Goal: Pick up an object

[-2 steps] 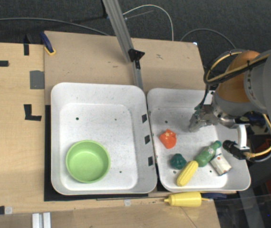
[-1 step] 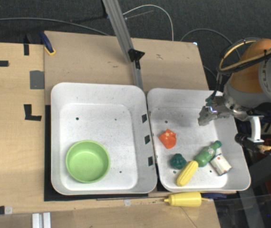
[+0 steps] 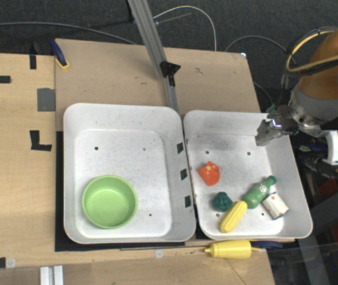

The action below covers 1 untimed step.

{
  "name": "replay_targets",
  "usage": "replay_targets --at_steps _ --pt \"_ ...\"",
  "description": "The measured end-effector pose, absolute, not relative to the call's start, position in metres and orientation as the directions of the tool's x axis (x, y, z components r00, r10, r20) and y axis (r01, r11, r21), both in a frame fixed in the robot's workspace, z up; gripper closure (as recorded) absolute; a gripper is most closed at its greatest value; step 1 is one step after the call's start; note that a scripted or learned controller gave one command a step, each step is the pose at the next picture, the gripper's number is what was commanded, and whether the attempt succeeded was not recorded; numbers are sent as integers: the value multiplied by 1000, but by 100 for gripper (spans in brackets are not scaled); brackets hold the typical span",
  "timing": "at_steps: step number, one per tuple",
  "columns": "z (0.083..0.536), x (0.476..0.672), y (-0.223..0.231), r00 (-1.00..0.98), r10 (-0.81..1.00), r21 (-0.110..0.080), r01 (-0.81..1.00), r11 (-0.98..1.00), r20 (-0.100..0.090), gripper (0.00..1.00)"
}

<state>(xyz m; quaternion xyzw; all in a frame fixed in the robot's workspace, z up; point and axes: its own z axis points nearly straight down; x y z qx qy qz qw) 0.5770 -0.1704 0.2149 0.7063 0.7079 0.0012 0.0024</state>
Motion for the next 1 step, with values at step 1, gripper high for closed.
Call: replay_targets --at_steps 1 --pt "245 578 -170 -2 1000 2 1000 2 -1 100"
